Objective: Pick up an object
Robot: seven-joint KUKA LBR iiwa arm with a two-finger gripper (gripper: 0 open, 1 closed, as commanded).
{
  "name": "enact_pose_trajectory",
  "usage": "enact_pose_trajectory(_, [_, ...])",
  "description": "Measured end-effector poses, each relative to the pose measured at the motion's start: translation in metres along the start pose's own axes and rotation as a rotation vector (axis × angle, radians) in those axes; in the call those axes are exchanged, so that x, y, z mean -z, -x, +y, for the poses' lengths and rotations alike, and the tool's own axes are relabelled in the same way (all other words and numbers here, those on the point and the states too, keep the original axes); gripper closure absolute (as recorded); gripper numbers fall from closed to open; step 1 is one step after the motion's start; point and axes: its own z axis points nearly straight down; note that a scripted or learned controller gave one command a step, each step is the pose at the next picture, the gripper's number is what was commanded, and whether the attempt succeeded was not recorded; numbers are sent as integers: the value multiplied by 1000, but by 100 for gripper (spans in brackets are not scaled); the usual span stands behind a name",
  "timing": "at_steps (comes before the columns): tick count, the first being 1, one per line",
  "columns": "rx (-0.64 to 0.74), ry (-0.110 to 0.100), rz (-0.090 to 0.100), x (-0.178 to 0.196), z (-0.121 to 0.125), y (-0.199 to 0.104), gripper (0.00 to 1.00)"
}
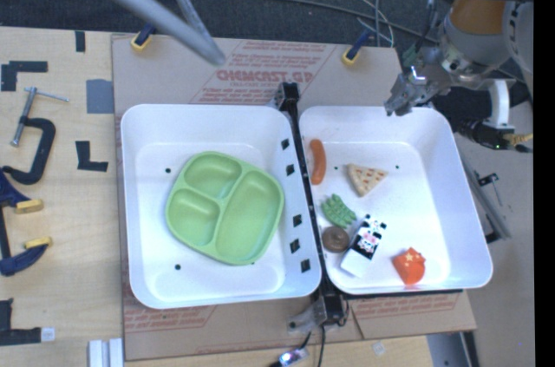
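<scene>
The right bin (pixel 451 183) holds several small items: an orange sausage (pixel 317 160) by its left wall, a tan wedge of cheese or pizza (pixel 367 178), a green leafy piece (pixel 340 210), a brown round piece (pixel 335 239), a white carton with black spots (pixel 364 245) and a red piece (pixel 410 265) at the front right. My gripper (pixel 401 99) hangs over the back right rim of that bin, above and apart from all the items. Nothing shows between its tips.
The left bin (pixel 139 183) carries a green divided plate (pixel 226 206). A black divider (pixel 297 183) runs between the two bins. Yellow clamps (pixel 353 54) hold the cardboard at the back. Cables trail behind the bench near the arm.
</scene>
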Motion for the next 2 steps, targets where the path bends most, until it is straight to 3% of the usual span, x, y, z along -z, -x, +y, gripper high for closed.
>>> enact_pose_trajectory(2, [2, -8, 0, -26, -48, -101, 100])
